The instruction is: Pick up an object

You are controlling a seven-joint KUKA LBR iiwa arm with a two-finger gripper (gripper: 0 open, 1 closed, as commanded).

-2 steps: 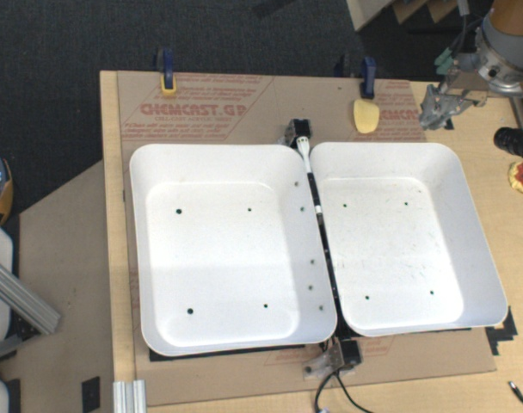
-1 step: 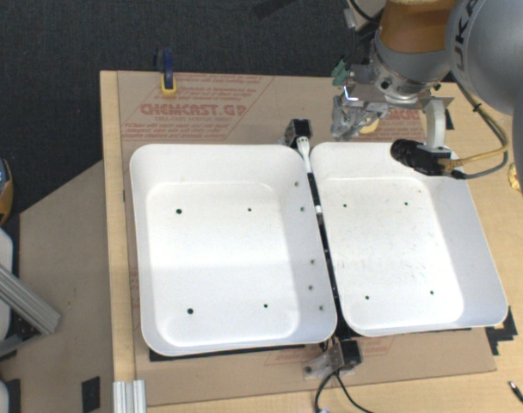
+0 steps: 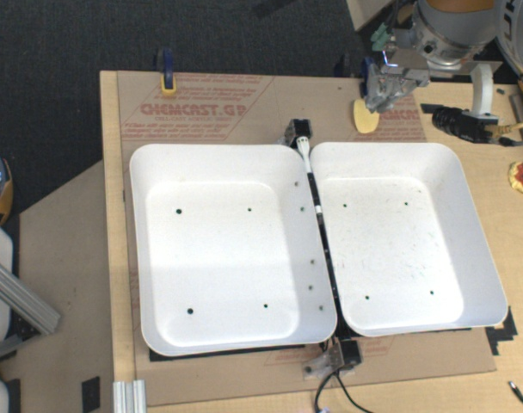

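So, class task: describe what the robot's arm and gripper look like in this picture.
The arm is a rounded grey body with an orange band above the wrist. Its lower end narrows to a pale metallic collar. Thin cables, with a green fitting, run beside the wrist. The gripper is small, grey and metallic, with blue details.

Two white bins (image 3: 218,166) on brown board (image 3: 210,101)
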